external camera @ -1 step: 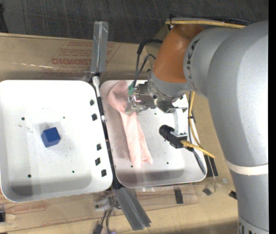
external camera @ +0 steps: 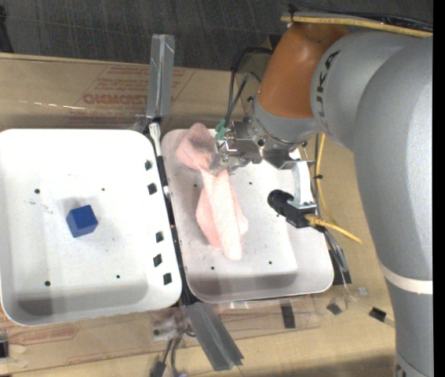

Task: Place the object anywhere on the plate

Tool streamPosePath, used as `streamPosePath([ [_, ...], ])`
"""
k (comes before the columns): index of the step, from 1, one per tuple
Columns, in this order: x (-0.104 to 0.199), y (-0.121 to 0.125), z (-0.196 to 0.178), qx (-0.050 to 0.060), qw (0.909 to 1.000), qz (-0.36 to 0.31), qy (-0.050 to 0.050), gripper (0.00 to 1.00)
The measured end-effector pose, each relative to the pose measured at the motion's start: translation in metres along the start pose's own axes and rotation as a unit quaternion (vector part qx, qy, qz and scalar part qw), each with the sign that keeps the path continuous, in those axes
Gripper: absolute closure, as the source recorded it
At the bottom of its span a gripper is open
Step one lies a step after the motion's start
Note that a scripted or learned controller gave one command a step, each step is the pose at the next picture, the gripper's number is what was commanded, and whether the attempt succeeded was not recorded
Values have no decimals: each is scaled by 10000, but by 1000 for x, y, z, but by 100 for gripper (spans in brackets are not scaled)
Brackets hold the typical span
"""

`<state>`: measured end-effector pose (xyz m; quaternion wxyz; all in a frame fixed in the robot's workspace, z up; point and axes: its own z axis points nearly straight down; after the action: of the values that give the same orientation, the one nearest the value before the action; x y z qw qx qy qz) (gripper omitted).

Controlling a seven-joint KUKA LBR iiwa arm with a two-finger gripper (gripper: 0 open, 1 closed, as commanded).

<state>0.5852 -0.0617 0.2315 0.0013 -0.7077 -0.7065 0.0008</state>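
Item: pink cloth (external camera: 218, 203), lying crumpled lengthwise in the right bin (external camera: 285, 277). My claw (external camera: 226, 157) sits at its upper end, seemingly to pinch it; I cannot tell its spread. Left bin (external camera: 18, 171): one blue cube (external camera: 82, 220). No plate identifiable on the surface.

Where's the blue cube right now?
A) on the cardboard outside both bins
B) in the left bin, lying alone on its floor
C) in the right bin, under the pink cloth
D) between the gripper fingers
B: the blue cube sits on the floor of the left bin, apart from its walls, while the pink cloth lies in the right bin below the gripper.
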Motion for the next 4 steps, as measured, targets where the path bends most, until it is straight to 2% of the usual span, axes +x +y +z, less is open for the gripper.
streamPosePath([
  [1,53,3,10,10,9793,-2022,-4,100],
  [2,111,1,5,10,9186,-3951,-6,100],
  [3,164,6,8,-11,8202,-5720,-16,100],
  [4,180,16,-1,-16,7029,-7112,-22,100],
])
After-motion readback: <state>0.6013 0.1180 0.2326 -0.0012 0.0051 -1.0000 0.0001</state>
